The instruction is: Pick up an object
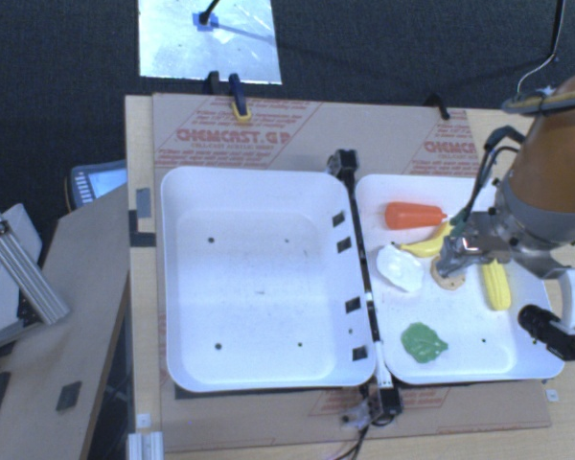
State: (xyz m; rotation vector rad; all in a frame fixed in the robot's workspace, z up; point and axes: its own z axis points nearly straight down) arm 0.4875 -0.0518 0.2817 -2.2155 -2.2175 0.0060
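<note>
Directly beneath the gripper (pixel 457 254) a small tan disc-like object (pixel 448 278) is seen on the floor of the right bin (pixel 479 353), and it is judged to be the likeliest thing to be picked, since it lies almost under the fingertips. Its shape is partly covered by the gripper, so no long axis can be made out. Whether the gripper is spread or closed cannot be told from this slanted view, and nothing can be confirmed as held.

Around that object the other candidates are clustered closely. A yellow banana-like piece (pixel 424 247) lies just to its upper left, touching or nearly touching a white rounded object (pixel 400 267) on the gripper's left. An orange carrot (pixel 414 216) is set further back, its long axis running across the bin. A yellow corn cob (pixel 496 285) lies just to the right of the gripper, its long axis running roughly front to back. A green leafy piece (pixel 424 342) sits well apart toward the front.

Because the crowd is so tight, a short, near-vertical descent is judged to be needed, with neighbours at risk of being nudged. The left bin (pixel 259 276) stands alongside on the counter (pixel 297 127).
</note>
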